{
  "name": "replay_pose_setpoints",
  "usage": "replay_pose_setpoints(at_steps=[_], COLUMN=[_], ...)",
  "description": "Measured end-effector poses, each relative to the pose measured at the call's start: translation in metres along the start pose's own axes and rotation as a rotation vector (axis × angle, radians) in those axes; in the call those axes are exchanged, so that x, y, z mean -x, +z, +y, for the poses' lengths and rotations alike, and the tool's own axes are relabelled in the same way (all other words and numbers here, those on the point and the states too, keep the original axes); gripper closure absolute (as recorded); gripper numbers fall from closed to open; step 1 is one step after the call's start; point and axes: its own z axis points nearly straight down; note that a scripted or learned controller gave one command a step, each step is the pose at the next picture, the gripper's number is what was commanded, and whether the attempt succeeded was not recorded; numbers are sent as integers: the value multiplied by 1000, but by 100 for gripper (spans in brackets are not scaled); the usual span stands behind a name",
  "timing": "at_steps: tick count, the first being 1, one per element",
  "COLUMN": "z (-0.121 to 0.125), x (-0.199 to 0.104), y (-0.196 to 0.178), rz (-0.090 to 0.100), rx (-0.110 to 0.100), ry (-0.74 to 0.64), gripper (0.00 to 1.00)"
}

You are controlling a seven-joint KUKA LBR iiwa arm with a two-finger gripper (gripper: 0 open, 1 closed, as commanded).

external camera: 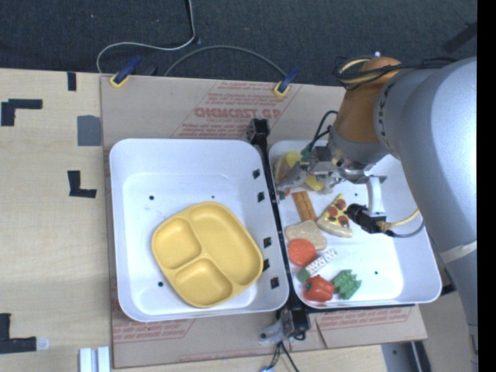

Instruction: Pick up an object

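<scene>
— Tool (298, 173)? Low over the right bin's (411, 281) far-left corner, among toy food; grip impossible to tell.
— Nearest object? Yellow piece (315, 182), just beside. Yellow tray (206, 253) in left bin (139, 177).

two white bins (124, 208) — one yellow tray (206, 253), one pizza slice (336, 217), one tomato (317, 287).

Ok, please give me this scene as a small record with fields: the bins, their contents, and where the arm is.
left bin: holds a yellow divided plate
right bin: holds toy foods
toy foods: pizza slice, tomato, red pepper, green piece, bread slice
arm: reaches in from the right, over the right bin's far end
gripper: low among the items near the divider
grasp: cannot tell
</scene>
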Motion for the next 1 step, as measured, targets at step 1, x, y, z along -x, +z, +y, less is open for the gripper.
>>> replay_pose_setpoints(at_steps=[1], z=[3], x=[-3], y=[-12], rz=[4], rx=[10], ry=[-2], gripper=[100])
